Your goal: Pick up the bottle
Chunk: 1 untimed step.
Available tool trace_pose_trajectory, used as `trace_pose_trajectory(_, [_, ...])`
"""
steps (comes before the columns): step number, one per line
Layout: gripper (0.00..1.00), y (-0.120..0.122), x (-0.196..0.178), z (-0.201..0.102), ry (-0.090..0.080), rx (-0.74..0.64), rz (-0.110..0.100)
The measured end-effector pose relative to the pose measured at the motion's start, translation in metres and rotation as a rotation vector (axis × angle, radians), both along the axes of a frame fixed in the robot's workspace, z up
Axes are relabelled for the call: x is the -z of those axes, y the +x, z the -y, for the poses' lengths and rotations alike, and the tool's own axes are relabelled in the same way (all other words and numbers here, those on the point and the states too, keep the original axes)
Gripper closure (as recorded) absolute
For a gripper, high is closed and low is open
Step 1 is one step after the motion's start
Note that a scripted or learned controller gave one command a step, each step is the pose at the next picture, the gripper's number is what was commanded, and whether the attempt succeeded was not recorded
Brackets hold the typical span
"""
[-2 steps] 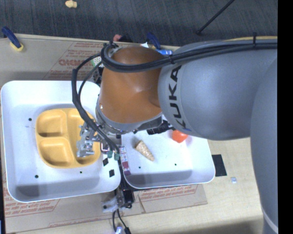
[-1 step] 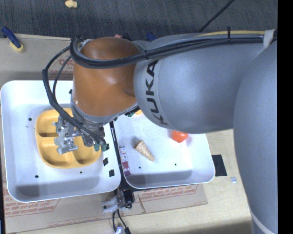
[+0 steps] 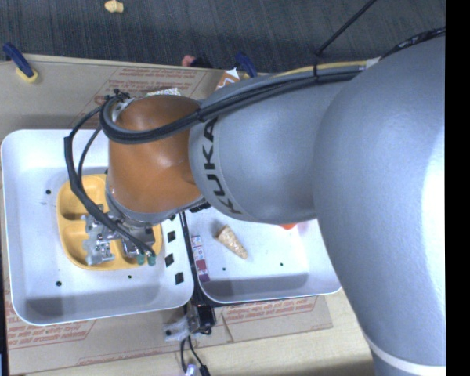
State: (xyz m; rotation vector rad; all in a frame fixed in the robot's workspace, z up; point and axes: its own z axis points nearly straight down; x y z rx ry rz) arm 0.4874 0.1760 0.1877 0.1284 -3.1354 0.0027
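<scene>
Camera view shows the jaws (image 3: 113, 245) low in the left bin (image 3: 31, 288), directly over a yellow object (image 3: 72, 210) that I take for the bottle; it lies flat on the bin floor, its long axis seemingly running near to far. The bottle is right under the jaws and spreads to their left. How wide the jaws stand I cannot tell, as the wrist covers them.

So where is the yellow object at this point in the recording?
The yellow object lies in the left bin, directly under the gripper, largely hidden by the arm's orange band.
</scene>
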Motion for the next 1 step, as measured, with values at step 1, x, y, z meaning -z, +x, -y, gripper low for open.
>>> trace_pose_trajectory(1, [1.00, -0.0066, -0.0162, 0.0244, 0.001, -0.120, 0.001])
